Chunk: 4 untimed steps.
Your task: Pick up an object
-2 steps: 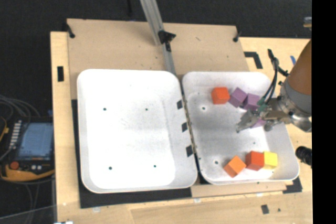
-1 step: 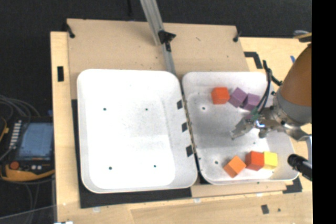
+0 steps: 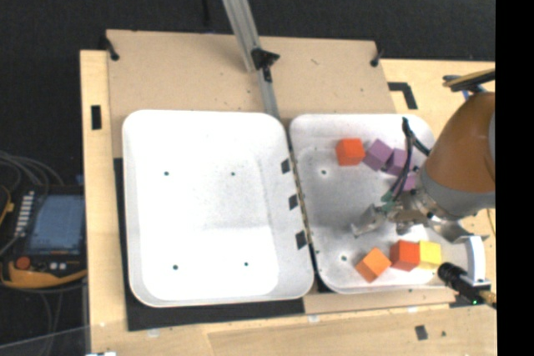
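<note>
My gripper (image 3: pixel 373 223) hangs low over the middle of the right bin (image 3: pixel 329 204), under the grey wrist and the orange band of the arm (image 3: pixel 463 154). An orange block (image 3: pixel 350 151) and two purple blocks (image 3: pixel 380 152) (image 3: pixel 397 162) lie at the bin's far side. Near the front edge sit another orange block (image 3: pixel 374 263), a red block (image 3: pixel 406 254) and a yellow block (image 3: pixel 430 253). The gripper is just above and behind the front orange and red blocks. I see nothing held in it. The arm hides part of the bin's right side.
The left bin (image 3: pixel 209 204) lies beside the right one, with black clips along the wall they share. A slanted metal rail (image 3: pixel 238 4) rises from behind the bins. A teach pendant (image 3: pixel 50 233) lies off the bench at left.
</note>
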Each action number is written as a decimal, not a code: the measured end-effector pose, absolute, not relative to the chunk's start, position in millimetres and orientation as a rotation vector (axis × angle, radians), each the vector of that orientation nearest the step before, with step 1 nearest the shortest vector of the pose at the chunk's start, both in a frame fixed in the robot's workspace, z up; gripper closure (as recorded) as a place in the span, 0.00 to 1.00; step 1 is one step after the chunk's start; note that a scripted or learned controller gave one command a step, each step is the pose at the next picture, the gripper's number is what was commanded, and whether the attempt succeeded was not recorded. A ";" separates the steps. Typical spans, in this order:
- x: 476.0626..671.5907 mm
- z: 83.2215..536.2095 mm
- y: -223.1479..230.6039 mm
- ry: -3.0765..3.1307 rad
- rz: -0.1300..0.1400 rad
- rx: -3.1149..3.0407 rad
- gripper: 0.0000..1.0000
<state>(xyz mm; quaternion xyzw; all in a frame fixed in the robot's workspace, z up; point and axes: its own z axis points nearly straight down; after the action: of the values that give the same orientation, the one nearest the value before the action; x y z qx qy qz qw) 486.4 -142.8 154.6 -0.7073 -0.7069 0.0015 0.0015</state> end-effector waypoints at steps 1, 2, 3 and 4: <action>489.1 168.5 -144.5 -2.218 -0.004 -2.233 1.00; 498.3 226.5 -151.4 -2.229 -0.005 -2.224 1.00; 500.0 269.9 -152.7 -2.230 -0.005 -2.222 1.00; 514.7 257.6 -96.2 -2.228 0.000 -2.212 1.00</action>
<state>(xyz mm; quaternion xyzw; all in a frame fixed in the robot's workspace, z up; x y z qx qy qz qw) 514.7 -96.2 257.6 -0.7046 -0.7096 0.0000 0.0007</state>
